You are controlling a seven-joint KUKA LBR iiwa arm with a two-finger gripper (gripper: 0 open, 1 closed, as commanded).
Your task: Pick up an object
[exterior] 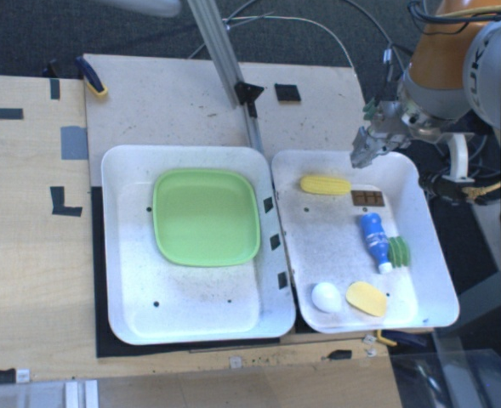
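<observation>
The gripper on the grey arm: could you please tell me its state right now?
Two-finger gripper: open or shut cannot be told; nothing seen held; it hangs above the right white bin's far edge.

Green plate [206, 218]: smooth matt plastic
Two white bins [118, 253]: slightly glossy plastic, speckled with dark marks
Worktop [20, 228]: pale wood-grain board, matt
Blue bottle [373, 238]: shiny plastic
White egg [325, 297]: smooth, faint sheen
Arm's orange band [454, 32]: glossy

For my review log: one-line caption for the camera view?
Gripper hovers over right bin's far edge near corn; green plate in left bin.
</observation>
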